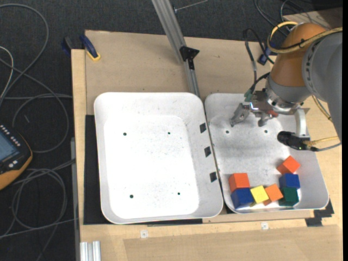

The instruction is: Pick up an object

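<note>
From my seat I saw the gripper (251,116) hanging over the far part of the right bin (228,145), above bare white floor. Its fingers (237,116) were spread apart with nothing between them. The blocks sat well apart from it, bunched in the bin's near right corner. An orange block (238,181) lay beside a blue block (243,197), with a yellow block (259,194) just next to that. A second orange block (273,192) followed, then a green block (290,198) with another blue block (290,181) against it. A third orange block (290,165) stood a little farther back, near the right wall. The left bin (103,145) lay alongside on the table (136,53).
</note>
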You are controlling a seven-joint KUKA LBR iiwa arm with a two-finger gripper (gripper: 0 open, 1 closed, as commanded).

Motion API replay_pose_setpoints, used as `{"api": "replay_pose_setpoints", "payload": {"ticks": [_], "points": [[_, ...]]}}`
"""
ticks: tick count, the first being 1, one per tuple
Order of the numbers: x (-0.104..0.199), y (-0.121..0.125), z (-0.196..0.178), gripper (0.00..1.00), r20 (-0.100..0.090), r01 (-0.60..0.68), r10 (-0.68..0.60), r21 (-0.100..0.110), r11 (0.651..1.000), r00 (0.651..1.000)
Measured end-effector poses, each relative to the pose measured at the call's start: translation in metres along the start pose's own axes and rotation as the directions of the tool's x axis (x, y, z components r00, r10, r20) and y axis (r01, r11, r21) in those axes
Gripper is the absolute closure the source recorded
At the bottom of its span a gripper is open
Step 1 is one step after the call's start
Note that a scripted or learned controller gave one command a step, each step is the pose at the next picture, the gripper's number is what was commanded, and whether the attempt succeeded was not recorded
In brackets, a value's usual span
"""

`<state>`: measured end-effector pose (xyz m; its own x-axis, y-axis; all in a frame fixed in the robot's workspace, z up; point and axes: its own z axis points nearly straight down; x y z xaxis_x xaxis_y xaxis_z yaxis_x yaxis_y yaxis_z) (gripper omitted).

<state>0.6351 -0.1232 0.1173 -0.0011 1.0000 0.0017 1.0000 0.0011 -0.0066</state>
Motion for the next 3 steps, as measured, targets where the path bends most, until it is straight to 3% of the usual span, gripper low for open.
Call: {"api": "replay_pose_setpoints", "payload": {"ticks": [1,2,3], "points": [[0.001,0.000,0.019,0.00,0.001,-0.001,0.001,-0.002,1.000,1.000],[0.001,0.001,0.006,1.00,0.000,-0.001,0.001,-0.007,1.000,1.000],[-0.007,0.005,-0.055,1.00,0.004,-0.001,0.001,-0.015,1.000,1.000]]}}
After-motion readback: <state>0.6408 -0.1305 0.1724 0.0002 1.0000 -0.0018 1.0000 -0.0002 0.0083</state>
